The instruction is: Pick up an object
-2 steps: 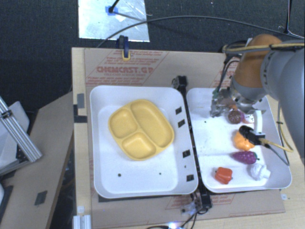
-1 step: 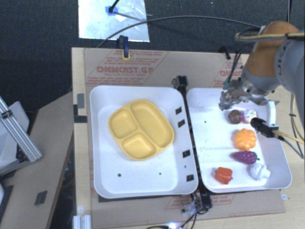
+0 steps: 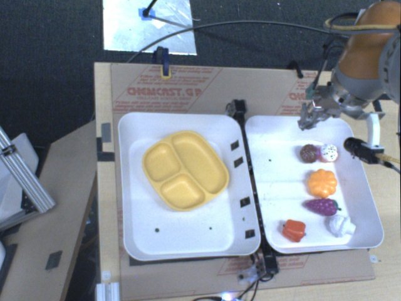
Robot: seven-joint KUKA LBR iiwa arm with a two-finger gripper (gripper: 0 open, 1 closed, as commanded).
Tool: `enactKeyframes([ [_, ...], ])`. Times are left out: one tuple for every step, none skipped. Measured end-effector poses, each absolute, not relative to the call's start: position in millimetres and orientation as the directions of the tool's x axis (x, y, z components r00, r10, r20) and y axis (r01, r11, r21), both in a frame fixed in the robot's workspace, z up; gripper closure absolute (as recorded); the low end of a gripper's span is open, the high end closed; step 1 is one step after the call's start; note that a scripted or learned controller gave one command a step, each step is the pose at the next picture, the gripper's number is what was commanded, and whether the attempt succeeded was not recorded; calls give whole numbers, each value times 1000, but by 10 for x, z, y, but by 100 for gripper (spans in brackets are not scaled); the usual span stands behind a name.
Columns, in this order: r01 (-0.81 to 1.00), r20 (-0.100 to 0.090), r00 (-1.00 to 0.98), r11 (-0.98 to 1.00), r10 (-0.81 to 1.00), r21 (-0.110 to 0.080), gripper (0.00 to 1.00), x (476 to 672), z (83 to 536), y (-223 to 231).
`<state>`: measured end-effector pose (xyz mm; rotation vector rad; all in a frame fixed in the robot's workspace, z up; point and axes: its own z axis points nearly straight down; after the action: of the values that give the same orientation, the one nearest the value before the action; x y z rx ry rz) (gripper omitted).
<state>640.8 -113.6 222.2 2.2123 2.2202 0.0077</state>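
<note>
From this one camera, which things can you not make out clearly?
- Gripper: small and blurred over the right bin's far edge; its jaws cannot be read.
- Arm: cut off by the right edge.
- White object: too small and pale to identify.
- Brown ball and speckled ball: whether they touch is unclear.

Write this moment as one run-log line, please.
tool above right bin's far edge | nothing seen held | toys untouched | yellow tray in left bin

A pale wooden worktop (image 3: 75, 168) carries a printed cardboard sheet (image 3: 169, 89). On the sheet lie two shallow white bins side by side: the right bin (image 3: 276, 187) directly below the jaws, the left bin (image 3: 135, 231) well to their left.
</note>
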Motion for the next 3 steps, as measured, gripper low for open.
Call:
enactKeyframes([
  [1000, -1, -4, 4, 1000, 5, 100, 6420, 2502, -1137],
  [1000, 0, -7, 7, 1000, 2, 100, 6379, 2479, -658],
  [1000, 1, -8, 8, 1000, -1, 100, 6194, 2342, -207],
])
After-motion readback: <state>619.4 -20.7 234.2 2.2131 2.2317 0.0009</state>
